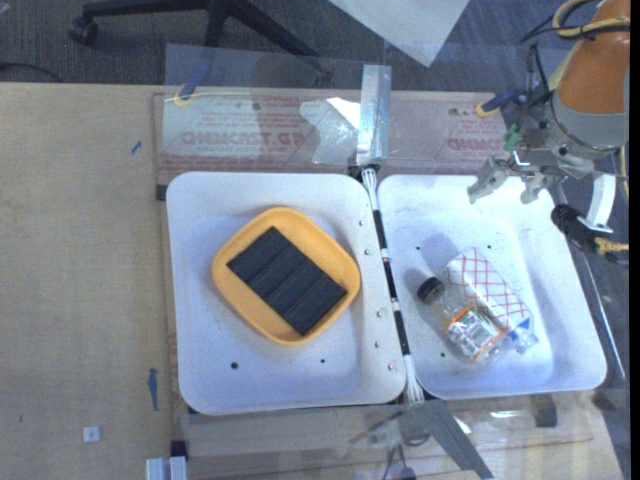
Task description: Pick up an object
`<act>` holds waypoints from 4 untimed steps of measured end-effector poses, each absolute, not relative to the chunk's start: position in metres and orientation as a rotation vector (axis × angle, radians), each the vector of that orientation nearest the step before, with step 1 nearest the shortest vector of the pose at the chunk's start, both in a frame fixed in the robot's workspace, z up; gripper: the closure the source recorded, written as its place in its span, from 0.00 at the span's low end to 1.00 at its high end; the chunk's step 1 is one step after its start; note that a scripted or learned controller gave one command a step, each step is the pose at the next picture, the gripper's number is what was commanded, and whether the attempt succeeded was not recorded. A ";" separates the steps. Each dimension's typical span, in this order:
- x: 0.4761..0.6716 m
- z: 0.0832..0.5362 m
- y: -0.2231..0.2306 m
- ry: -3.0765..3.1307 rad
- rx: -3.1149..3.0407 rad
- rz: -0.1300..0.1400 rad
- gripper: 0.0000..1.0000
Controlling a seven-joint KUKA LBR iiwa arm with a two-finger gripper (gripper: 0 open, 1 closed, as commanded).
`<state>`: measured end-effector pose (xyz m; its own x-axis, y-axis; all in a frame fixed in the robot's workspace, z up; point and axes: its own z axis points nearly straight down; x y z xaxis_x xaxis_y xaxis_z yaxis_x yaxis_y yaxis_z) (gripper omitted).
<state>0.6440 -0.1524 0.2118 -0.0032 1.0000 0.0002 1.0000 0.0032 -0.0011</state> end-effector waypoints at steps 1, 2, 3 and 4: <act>0.647 0.281 -0.151 -2.354 -2.086 -0.001 0.00; 0.601 0.092 -0.111 -2.184 -2.261 -0.002 0.00; 0.549 0.088 -0.143 -2.219 -2.230 -0.007 0.00; 0.551 0.100 -0.144 -2.221 -2.237 -0.013 1.00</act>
